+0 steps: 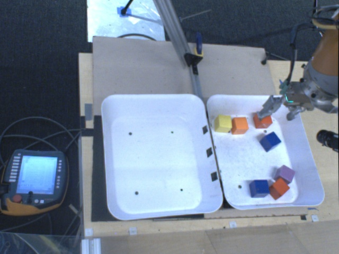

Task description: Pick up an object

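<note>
End effector (271, 108) — grip state unclear — over red-orange cube (262, 121), orange cube (240, 125) and blue cube (270, 141) near.

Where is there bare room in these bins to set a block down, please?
The left bin is bare wall to wall. In the right bin, free floor lies between the orange block and the lower blue block. Its top is crowded, near the hand.

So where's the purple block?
The purple block sits in the right bin, near its front right corner, touching an orange block with a blue block close by.
</note>
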You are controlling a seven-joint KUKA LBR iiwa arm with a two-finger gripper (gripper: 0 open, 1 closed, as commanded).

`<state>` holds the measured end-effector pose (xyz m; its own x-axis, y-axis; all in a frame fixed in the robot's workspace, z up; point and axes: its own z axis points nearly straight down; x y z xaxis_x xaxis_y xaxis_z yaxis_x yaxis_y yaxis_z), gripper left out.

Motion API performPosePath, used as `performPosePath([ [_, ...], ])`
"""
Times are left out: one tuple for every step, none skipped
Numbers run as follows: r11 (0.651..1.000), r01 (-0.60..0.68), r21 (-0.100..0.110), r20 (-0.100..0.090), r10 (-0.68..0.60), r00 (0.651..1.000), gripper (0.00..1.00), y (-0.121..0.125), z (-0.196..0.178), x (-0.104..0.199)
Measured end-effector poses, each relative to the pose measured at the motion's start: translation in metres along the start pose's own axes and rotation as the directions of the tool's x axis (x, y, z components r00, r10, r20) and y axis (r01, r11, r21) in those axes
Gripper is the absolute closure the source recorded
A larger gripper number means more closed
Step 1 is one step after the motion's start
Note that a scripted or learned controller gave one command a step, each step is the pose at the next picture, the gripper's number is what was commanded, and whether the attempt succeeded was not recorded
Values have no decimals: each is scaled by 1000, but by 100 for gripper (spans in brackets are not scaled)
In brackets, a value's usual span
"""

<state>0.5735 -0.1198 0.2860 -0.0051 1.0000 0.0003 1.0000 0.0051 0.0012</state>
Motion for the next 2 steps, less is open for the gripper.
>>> performPosePath([
  [1000,-1,-1,0,1,1000,0,0,0,0],
  [1000,-3,6,-1,3,1000,0,-2,62,3],
])
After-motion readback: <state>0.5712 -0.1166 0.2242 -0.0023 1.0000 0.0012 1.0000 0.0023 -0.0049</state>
